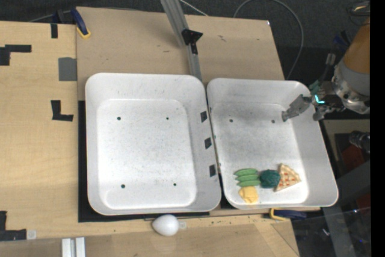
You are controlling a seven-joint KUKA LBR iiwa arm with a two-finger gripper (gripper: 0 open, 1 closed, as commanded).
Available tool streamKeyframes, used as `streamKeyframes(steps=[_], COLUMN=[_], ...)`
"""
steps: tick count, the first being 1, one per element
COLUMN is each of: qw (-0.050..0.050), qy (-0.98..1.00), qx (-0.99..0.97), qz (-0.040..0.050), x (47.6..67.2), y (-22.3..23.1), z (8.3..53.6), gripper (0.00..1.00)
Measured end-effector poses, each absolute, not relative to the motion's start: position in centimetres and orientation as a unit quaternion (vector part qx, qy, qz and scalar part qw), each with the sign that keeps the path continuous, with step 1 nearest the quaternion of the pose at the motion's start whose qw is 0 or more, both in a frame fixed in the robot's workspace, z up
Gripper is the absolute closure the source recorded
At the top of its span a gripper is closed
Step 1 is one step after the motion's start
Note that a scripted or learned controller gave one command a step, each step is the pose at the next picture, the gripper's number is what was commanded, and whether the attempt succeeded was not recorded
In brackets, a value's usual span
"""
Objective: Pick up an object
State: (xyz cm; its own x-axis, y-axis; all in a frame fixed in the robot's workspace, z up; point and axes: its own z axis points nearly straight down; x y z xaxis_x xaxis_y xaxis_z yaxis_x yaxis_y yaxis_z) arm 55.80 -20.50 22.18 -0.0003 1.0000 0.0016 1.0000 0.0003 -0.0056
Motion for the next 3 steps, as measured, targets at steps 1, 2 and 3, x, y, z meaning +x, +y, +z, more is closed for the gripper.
streamKeyframes(steps=[1,2,3], qw=[0.000,0.002,0.003], qy=[-0.708,-0.708,-0.708], qx=[-0.706,-0.707,-0.707], qz=[0.0003,0.0020,0.0024], x=[55.9,55.9,55.6], y=[-20.5,-20.3,-19.9], z=[22.4,18.1,11.6], gripper=[0.00,0.00,0.00])
